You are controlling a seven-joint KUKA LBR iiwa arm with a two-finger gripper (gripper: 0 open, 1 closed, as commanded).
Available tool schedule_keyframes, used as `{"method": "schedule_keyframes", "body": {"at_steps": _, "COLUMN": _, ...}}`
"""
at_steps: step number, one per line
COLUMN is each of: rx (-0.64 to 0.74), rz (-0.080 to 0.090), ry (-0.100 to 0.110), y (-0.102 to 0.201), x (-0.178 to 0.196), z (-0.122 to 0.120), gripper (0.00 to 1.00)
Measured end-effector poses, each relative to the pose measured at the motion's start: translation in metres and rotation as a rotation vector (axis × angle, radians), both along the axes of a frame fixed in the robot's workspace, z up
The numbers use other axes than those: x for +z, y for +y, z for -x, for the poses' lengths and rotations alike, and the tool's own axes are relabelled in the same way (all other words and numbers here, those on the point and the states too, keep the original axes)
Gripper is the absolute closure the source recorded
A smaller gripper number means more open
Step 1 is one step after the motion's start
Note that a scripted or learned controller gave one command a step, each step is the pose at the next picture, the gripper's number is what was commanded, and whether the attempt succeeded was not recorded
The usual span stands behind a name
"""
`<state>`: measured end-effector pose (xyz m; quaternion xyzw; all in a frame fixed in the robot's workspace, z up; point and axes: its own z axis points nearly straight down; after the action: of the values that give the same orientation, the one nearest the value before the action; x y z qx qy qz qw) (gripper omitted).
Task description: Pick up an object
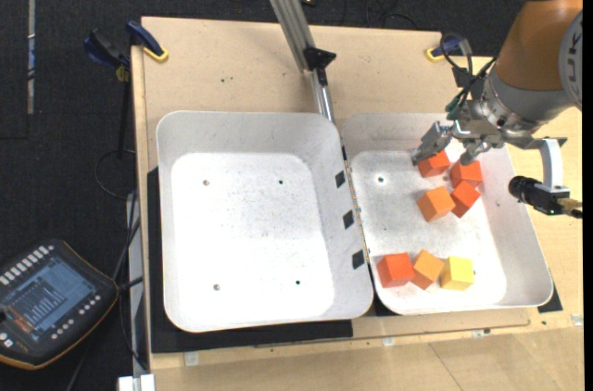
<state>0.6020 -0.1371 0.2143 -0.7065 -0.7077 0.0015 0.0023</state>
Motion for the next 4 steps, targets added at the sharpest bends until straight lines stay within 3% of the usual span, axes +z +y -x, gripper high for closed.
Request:
{"method": "schedule_keyframes", "body": {"at_steps": 1, "rx": 0.0, "rz": 0.001, "ry": -0.005, "y": 0.0, "x": 0.003, "z": -0.001, "gripper": 0.0}}
{"method": "schedule_keyframes", "body": {"at_steps": 3, "rx": -0.002, "rz": 0.003, "ry": -0.007, "y": -0.001, "x": -0.113, "z": 0.0, "gripper": 0.0}}
{"method": "schedule_keyframes", "body": {"at_steps": 4, "rx": -0.002, "rz": 0.002, "ry": -0.008, "y": -0.001, "x": -0.101, "z": 0.0, "gripper": 1.0}}
